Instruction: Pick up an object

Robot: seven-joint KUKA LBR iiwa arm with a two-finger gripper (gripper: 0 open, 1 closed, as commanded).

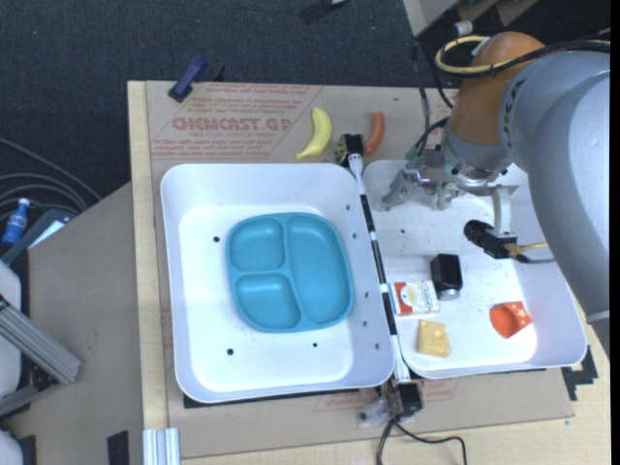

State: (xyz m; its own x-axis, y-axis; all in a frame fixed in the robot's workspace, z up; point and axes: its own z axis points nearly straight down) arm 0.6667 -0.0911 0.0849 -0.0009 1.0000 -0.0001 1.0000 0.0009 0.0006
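One grey arm bent low, gripper over right bin

Black block, yellow wedge, right bin

Arm: bulky smooth grey casing, orange band above wrist, yellow cable loop and thin wires alongside.

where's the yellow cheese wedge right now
The yellow cheese wedge lies in the right bin, near its front edge, just below the small red-and-white packet and left of the orange piece.
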